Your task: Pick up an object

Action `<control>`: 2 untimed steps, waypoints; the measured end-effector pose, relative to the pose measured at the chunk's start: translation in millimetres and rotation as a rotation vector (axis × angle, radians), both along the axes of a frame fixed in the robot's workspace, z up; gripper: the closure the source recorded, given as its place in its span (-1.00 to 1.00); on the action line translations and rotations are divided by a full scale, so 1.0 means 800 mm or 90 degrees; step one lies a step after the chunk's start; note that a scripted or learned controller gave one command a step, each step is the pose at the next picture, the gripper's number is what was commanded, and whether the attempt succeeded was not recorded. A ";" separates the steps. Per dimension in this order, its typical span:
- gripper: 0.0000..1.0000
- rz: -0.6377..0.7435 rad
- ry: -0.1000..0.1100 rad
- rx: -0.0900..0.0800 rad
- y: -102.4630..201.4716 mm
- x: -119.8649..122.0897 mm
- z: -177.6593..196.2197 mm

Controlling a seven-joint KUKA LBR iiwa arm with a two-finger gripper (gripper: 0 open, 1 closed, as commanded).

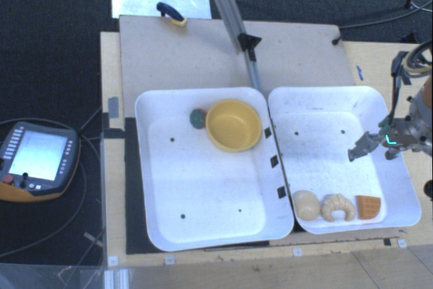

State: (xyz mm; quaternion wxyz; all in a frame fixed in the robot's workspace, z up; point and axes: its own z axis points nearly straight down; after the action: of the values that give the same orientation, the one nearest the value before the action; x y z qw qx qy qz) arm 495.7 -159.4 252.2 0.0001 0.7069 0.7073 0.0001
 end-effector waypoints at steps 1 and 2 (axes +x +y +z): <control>-1.00 0.000 0.000 0.000 0.000 0.000 0.000; -1.00 -0.001 0.002 0.000 -0.011 -0.006 -0.061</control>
State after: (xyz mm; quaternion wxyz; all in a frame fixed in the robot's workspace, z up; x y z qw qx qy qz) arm 491.0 -168.3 203.2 -0.0011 0.7073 0.7070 -0.0008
